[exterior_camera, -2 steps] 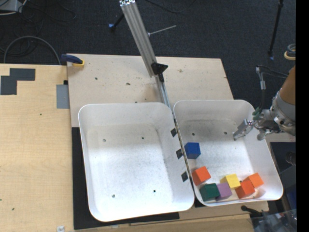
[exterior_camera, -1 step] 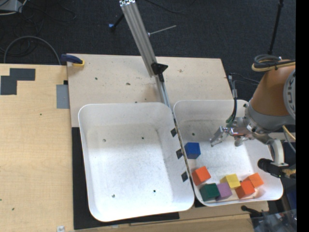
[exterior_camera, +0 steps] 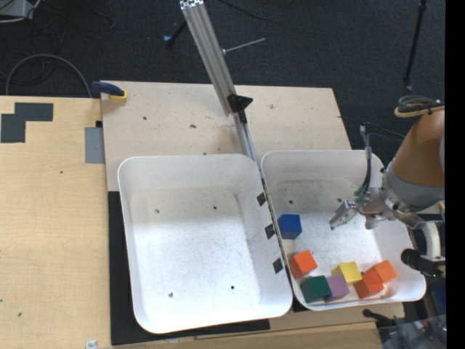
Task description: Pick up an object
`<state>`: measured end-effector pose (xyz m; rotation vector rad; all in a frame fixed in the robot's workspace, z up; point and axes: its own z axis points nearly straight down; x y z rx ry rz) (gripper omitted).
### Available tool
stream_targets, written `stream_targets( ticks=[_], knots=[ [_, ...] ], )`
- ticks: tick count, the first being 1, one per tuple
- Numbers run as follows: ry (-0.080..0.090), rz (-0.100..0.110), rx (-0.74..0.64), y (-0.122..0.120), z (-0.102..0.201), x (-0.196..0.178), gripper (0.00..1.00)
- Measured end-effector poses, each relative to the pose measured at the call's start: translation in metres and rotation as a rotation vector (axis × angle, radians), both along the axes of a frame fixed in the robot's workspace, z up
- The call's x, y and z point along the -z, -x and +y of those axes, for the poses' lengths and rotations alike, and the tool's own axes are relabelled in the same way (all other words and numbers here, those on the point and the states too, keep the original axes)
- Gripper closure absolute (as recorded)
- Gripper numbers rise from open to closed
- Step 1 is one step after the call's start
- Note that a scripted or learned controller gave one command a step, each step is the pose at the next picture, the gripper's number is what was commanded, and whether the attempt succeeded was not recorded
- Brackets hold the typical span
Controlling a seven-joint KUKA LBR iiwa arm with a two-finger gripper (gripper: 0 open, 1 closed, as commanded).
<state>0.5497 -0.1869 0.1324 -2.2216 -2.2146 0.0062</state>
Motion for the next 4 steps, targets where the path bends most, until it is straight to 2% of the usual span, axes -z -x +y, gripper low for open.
stream_targets(
  ticks=[1,2,3,4],
  knots=[
    [0.006,-0.007,0.002,0.007,0.068,0.033,0.0],
    [0.002,-0.008,0.0,-0.02,0.001,0.04,0.0],
    [0.001,-0.007,-0.006,-0.048,0.015,0.041,0.0],
    [0.001,-0.005,-0.01,-0.048,0.014,0.031,1.0]
  ],
)
